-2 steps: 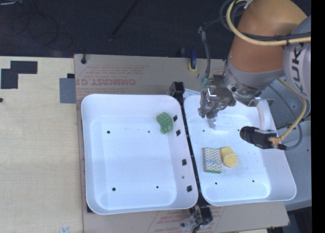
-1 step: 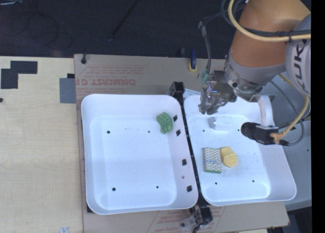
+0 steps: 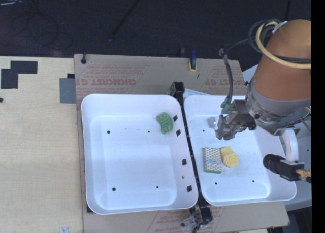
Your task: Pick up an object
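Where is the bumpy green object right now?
The bumpy green object lies in the left white bin, near its upper right corner beside the divider.

Cardboard sheet [image 3: 132, 74] under the bins: red printed lettering, seen upside down and mirrored, so hard to read. One run at upper left, above the left bin, looks like "CHEMCAST GP", uncertain. A second, partial run at upper right, near the arm, shows what looks like "GP". More red print on the sheet's front edge, too small to read.
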Tool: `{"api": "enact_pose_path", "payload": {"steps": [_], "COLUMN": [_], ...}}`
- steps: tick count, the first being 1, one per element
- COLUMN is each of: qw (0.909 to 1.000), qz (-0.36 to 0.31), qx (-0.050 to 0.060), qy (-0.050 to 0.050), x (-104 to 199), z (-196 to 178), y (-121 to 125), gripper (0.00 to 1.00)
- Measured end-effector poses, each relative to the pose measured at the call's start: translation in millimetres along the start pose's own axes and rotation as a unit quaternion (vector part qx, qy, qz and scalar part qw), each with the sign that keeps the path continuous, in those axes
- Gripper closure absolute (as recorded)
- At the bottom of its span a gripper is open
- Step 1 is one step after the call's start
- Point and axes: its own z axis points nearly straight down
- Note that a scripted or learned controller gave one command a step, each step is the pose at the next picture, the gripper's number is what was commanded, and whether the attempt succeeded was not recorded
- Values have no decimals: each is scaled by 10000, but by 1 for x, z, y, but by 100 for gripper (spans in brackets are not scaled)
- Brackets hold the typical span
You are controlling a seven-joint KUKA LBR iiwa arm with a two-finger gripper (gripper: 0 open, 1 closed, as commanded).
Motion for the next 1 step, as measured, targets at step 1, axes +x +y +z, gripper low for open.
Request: {"api": "enact_pose_path", "payload": {"steps": [1], "qw": [10000], "qz": [31], "qx": [5], "qy": [-9], "x": [-80], "z": [42], "y": [-18], "gripper": [100]}}
